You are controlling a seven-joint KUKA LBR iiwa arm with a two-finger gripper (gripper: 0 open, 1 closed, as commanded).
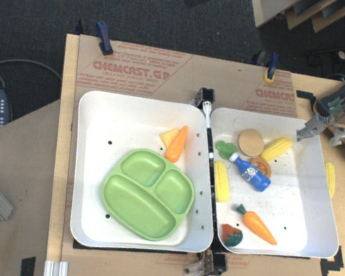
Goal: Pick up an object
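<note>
— Starting at the left: what is sitting in the left bin (87, 154), and why there?

— A green divided plate (147, 192) is lying flat and taking up most of the floor, with an orange carrot (177, 143) and a yellow wedge (168, 138) touching each other just above it, near the divider. Nothing there is being reached for; I judge it is serving as the drop-off side.

— And the right bin (316, 205)?

— That is where the candidates are crowding. A corn cob (220, 180) is lying along the divider, a green piece (226, 151) above it, then a blue bottle (250, 172) tilting against a tan disc (251, 141) and a second corn cob (277, 147). Lower down, a carrot (259, 226) is resting apart from the others (the easiest to approach, I would guess), with a red and green piece (231, 235) at the near rim. A yellow strip (330, 179) is lying along the right wall.

— The tool?

— The tool (307, 129) is hanging over the bin's upper right corner, well apart from every object, holding nothing. Whether it is wide or narrow I cannot tell; it is blurring into the arm.

— So the pick?

— Not yet begun, in my judgement.
</note>
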